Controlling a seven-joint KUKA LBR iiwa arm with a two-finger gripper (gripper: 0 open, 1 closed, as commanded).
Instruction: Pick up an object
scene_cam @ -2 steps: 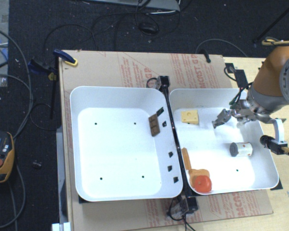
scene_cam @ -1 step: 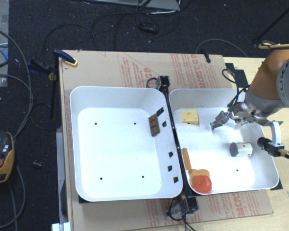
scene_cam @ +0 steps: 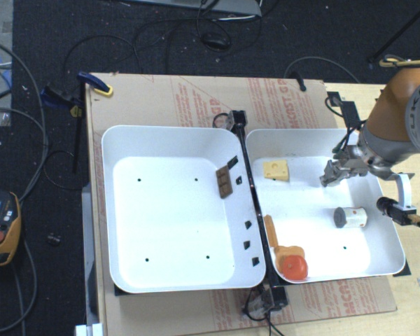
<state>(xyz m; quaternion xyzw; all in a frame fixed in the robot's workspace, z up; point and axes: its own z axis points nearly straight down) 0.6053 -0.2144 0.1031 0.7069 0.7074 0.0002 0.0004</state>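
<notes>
Where the arm enters from the right, its claw (scene_cam: 331, 176) hangs over the right bin (scene_cam: 385, 247), too small and blurred to read its grip. Below lie a grey-and-white cylinder (scene_cam: 351, 217), yellow cheese block (scene_cam: 276, 170) and red tomato (scene_cam: 292, 266), half-cut by the rim.

Glossy white plastic bins (scene_cam: 126, 208) sit on a matt brown cardboard-covered worktop (scene_cam: 196, 96); the yellow cheese block (scene_cam: 276, 170) looks smooth, plasticky, hole-pocked.
</notes>
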